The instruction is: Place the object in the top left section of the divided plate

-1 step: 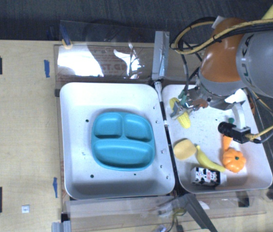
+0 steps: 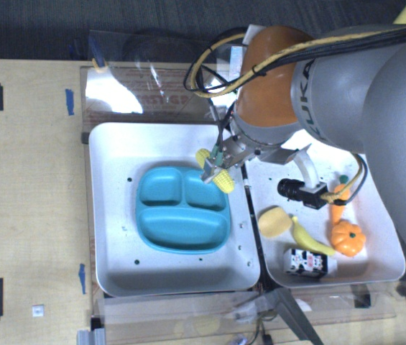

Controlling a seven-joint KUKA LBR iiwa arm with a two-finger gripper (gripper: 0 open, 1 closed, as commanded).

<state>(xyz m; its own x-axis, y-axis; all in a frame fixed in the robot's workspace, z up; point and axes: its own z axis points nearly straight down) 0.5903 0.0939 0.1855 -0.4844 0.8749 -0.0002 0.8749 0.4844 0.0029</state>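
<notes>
A blue divided plate (image 2: 181,228) lies in the left bin (image 2: 109,192), with two small sections at the top and one wide section below. My gripper (image 2: 214,167) hangs over the plate's upper right rim, shut on a yellow corn cob (image 2: 223,182). The cob sits slanted between the fingers, its lower end over the top right section. The top left section (image 2: 161,187) lies to the left of the cob and holds nothing.
The right bin (image 2: 382,264) holds a pale yellow fruit (image 2: 274,221), a banana (image 2: 312,242), an orange pumpkin (image 2: 348,238), a carrot (image 2: 338,207) and a black-and-white box (image 2: 307,262). The arm's bulk covers the right bin's upper part.
</notes>
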